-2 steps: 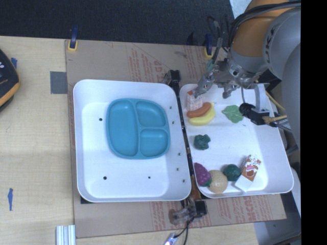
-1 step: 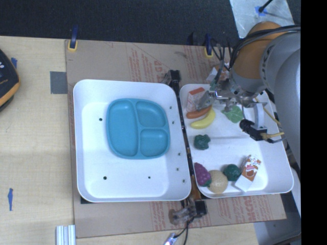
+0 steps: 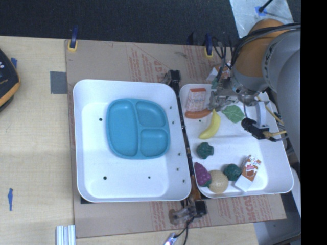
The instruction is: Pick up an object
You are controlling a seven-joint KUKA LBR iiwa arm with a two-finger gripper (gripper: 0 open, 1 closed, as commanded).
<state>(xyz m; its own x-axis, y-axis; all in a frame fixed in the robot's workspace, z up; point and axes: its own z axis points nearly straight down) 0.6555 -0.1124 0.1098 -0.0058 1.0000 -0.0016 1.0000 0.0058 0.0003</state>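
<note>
Yellow plastic banana [image 3: 210, 126] lies loose in the right white bin [image 3: 278, 188], just below the gripper [image 3: 220, 100] lowered at the bin's far end, evidently positioned for a pick; finger state cannot be told.

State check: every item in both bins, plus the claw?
Blue tray: flat in left bin, compartments bare.
Banana: lying in right bin, below the claw.
Green leaf: lying beside the claw.
Grapes: resting at front wall.
Carton: tipped over.
Claw: low over right bin, holding nothing visible.
</note>
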